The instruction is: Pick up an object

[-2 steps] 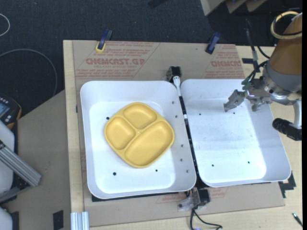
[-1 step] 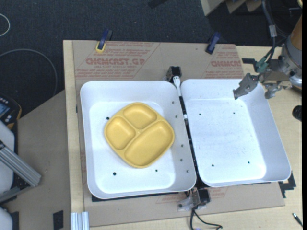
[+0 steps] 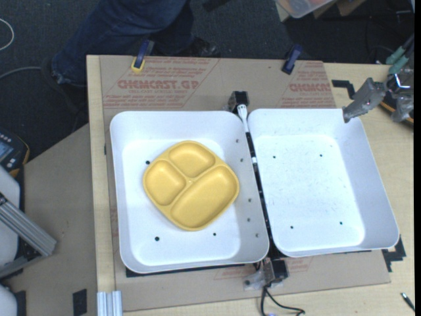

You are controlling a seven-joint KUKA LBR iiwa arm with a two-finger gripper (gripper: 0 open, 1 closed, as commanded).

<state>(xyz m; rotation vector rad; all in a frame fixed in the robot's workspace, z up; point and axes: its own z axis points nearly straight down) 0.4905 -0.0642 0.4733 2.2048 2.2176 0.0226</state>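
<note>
A dark floor is surrounding the bench [image 3: 197, 78], which is covered with a printed cardboard sheet, and two shallow white bins are lying on it side by side. In the camera view, a yellow divided plate [image 3: 191, 185] is resting flat in the left bin [image 3: 125, 143], about in its middle and a little nearer the left wall, with three compartments facing up. The right bin [image 3: 316, 183] is seen just beside it, touching along the middle edge.

The plate is judged to be light, stiff and rather slippery, probably of moulded plastic, so it is not expected to break. A flat middle cannot be pinched by two fingers; the raised outer rim or one of the ribs between compartments is thought to be the better place for holding.

Open room is being left on every side of the plate, more toward the front edge of the bin.

The gripper [image 3: 355, 107] is hovering at the far right corner of the right bin, well apart from the plate, and nothing is seen between its fingers; how far they are open cannot be told.
</note>
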